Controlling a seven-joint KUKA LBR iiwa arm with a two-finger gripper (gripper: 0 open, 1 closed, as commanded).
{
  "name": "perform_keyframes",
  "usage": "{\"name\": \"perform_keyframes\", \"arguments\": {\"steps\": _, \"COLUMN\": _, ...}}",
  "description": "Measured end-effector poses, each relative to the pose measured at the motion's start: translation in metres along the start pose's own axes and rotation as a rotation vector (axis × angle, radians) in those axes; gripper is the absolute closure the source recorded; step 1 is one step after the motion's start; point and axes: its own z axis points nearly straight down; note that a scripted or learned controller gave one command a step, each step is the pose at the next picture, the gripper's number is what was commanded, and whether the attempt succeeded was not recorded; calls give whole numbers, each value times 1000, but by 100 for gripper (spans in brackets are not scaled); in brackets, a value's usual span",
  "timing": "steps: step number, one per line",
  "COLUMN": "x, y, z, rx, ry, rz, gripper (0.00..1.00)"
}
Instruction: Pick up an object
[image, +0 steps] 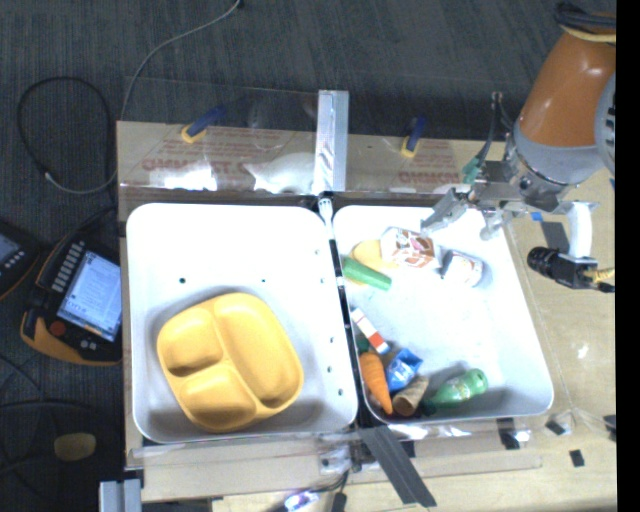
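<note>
My claw (462, 208) hangs spread and holding nothing at the right bin's (520, 330) far edge; the nearest thing, a printed packet (408, 248), lies just left and nearer.

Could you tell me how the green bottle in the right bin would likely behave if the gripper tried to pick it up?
The green bottle lies on its side near the right bin's front wall, so its rounded body would probably roll if nudged. It looks like smooth plastic, so fingers may slip off. A brown tube rests against it and could shift with it.
</note>
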Motion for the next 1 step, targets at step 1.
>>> {"name": "perform_keyframes", "arguments": {"steps": 1, "x": -48, "y": 44, "z": 120, "rx": 2, "ry": -2, "rz": -75, "gripper": 0}}
